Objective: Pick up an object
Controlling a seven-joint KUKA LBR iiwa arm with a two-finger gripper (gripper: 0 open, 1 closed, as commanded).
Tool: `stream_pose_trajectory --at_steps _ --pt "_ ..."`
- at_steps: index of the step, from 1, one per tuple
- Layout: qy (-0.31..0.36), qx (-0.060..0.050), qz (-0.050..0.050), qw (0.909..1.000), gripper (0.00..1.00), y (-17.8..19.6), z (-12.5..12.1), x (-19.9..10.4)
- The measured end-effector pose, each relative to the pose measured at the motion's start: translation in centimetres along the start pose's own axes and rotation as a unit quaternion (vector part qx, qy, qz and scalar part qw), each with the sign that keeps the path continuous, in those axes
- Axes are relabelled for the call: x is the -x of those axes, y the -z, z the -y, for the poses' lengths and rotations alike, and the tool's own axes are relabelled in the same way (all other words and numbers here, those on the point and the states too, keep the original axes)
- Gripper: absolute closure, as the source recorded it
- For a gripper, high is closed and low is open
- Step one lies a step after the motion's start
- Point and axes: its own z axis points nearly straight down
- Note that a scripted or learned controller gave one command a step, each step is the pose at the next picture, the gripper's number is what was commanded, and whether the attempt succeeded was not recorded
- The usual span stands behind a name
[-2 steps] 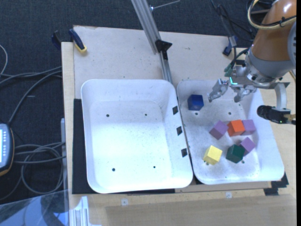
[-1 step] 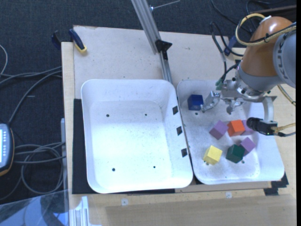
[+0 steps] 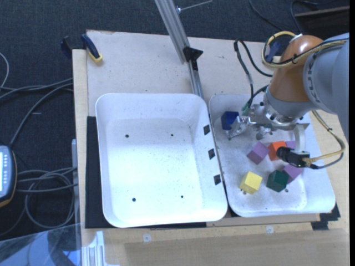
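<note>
Blue block [image 3: 229, 119] lies just beside the tool [image 3: 239, 127] — grip state can't be told — in the right bin [image 3: 316, 204].

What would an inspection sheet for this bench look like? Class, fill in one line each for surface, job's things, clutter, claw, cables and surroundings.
Surface: bench bearing a left bin and a right bin, both white.
Job's things: in the right bin, blue block, purple block, orange block, yellow block, green block.
Clutter: blue-and-yellow tool at the bench's far left corner.
Claw: claw low over the right bin beside the blue block; finger state unclear.
Cables: black cable on the bench; loose cables on the floor at left.
Surroundings: dark carpet; slanted metal bar.
</note>
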Motion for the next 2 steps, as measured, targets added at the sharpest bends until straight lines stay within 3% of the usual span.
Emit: stream_pose_trajectory --at_steps 1,2 --pt "-0.001 0.001 0.0 1.0 0.0 -1.9 0.0 -0.1" --pt "-0.001 0.004 0.0 1.0 1.0 -0.6 -0.1 -0.1"
